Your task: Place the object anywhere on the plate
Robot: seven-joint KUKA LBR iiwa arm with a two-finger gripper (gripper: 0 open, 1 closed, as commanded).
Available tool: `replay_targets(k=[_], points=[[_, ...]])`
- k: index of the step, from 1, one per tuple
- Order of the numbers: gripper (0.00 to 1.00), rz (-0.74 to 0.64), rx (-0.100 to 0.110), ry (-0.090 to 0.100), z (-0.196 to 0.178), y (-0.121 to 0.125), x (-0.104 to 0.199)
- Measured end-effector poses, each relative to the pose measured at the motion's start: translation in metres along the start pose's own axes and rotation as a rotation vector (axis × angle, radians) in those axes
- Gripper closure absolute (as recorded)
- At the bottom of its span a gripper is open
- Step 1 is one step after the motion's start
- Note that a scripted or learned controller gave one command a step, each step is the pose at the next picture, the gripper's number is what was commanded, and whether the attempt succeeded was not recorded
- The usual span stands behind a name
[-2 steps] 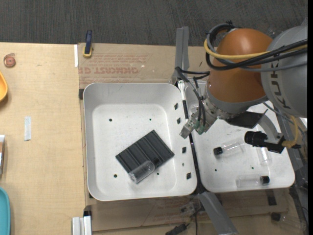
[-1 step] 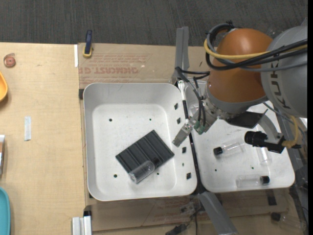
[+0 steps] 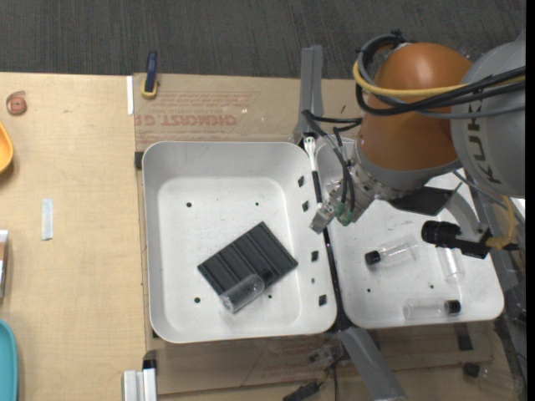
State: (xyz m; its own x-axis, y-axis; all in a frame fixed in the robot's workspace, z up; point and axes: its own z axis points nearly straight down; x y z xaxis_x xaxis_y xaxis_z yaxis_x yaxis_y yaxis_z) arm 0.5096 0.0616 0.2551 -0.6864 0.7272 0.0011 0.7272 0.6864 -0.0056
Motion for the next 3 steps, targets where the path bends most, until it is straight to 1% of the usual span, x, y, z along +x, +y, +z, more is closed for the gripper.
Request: replay_targets(k=[1,2,3], points=[[1.00,-0.146,-0.005,-0.001,0.025,-0.048,-0.031],[1.00,-0.360,-0.005,-0.002,0.033,-0.005,0.004],[1.00,-0.560,-0.006,-0.003,0.064,0.053,-0.004]])
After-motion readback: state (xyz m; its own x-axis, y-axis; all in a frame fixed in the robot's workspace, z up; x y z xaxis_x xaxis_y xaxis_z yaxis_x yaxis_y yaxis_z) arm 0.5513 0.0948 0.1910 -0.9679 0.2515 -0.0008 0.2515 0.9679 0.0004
